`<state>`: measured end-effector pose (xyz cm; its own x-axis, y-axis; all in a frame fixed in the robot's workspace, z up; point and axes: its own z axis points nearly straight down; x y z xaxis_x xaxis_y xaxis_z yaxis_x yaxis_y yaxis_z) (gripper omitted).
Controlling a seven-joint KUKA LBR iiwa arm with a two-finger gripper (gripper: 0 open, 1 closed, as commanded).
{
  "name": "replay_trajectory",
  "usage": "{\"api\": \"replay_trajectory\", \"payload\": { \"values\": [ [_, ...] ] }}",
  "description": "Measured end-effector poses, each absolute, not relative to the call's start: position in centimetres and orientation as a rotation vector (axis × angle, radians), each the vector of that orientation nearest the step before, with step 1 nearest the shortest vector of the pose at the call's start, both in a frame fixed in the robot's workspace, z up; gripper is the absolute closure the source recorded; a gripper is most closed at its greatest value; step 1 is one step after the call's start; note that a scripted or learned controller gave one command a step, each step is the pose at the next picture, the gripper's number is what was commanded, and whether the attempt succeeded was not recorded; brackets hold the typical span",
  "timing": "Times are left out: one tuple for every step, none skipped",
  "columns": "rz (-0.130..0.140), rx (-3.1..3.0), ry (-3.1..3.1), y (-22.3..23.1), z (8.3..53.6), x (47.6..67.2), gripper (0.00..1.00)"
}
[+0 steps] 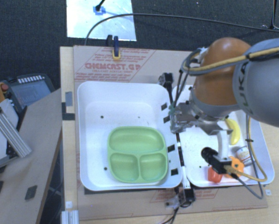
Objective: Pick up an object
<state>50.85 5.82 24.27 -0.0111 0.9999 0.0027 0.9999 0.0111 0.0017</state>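
Lying near tool [177, 121], banana [233, 131], in right bin [194, 171].

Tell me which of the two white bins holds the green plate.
The shallow white bin on the view's left: the green divided plastic plate lies in it. The other bin holds a yellow banana instead.

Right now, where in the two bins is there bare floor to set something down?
The left bin is bare behind the green plate and along its left side. The right bin is crowded: arm, banana, orange object.
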Motion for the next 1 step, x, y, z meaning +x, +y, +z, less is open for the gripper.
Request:
{"api": "replay_trajectory", "payload": {
  "values": [
    [-0.003, -2.212, -2.231, 9.96, 23.57, 50.1, 1.0]
  ]
}}
